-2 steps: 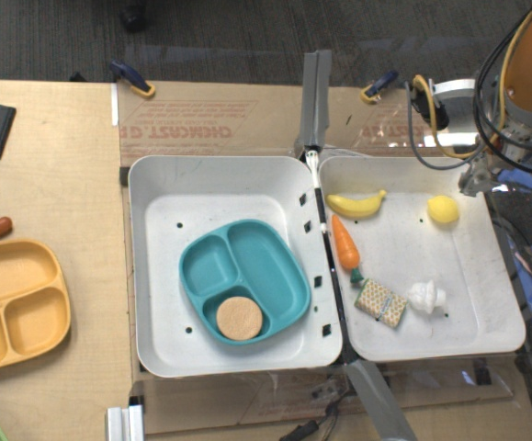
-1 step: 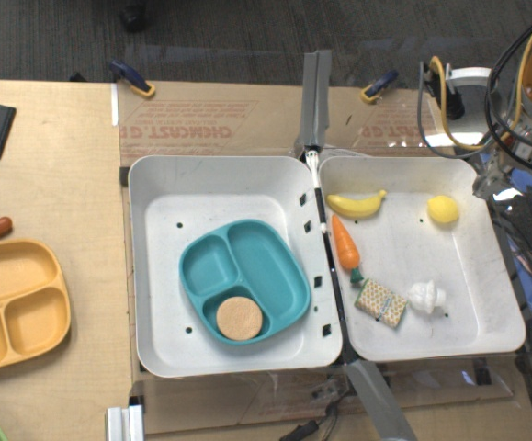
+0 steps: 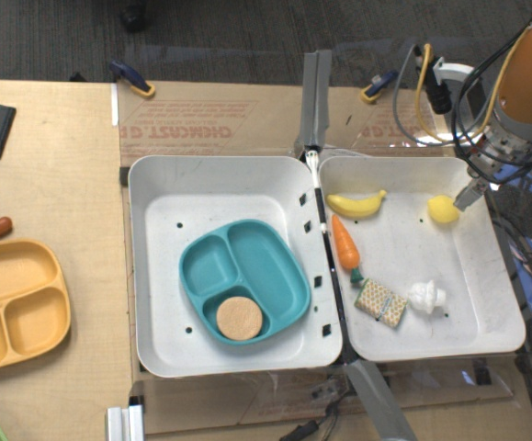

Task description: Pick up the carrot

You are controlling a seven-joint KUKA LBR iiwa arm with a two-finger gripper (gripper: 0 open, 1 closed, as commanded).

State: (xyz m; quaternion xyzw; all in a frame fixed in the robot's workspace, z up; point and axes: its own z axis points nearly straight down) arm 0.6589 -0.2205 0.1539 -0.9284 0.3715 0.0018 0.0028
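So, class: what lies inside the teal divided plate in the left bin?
A round tan cookie-like disc sits in the front compartment of the teal divided plate. Its other two compartments show bare. Whatever the disc covers beneath it, and the bin floor under the plate, is hidden.

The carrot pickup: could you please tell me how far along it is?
Nothing looks done: the carrot lies in the right bin by its left wall, below the banana. The gripper is by the lemon at the bin's far right. Crossing to the carrot, grasping and lifting all remain.

Grey arm (image 3: 523, 72) angled down-left, tool (image 3: 475, 193) low.
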